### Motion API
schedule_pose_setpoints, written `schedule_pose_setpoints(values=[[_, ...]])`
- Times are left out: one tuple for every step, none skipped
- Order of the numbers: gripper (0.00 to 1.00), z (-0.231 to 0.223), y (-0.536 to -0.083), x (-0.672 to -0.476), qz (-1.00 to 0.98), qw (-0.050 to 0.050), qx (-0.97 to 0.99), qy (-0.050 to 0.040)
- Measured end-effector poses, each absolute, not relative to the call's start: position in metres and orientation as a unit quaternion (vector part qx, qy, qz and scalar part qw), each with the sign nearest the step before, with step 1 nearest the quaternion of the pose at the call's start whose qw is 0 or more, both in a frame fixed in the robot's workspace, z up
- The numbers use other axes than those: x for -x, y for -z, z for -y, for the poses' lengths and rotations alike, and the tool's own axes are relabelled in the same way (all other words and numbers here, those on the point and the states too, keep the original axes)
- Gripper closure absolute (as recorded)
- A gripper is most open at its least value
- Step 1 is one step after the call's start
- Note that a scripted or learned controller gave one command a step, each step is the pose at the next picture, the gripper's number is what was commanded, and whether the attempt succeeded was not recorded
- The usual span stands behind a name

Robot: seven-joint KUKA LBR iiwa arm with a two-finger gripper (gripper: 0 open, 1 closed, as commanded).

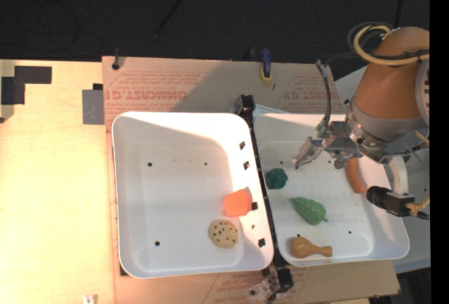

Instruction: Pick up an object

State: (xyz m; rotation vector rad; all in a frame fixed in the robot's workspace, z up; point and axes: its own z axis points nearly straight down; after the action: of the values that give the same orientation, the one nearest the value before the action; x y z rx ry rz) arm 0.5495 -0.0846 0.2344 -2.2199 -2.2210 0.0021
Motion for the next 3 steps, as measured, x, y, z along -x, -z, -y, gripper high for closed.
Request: schedule_pose_setpoints(values=[[0.0, 0.184, -0.191, -0.6, 0.705, 0.0, 0.709, -0.0031], [0.0, 0.114, -0.293, -0.575, 0.709, -0.002, 0.705, 0.003], [0.0, 0.207, -0.22, -0.535, 0.704, 0.003, 0.71, -0.0043]])
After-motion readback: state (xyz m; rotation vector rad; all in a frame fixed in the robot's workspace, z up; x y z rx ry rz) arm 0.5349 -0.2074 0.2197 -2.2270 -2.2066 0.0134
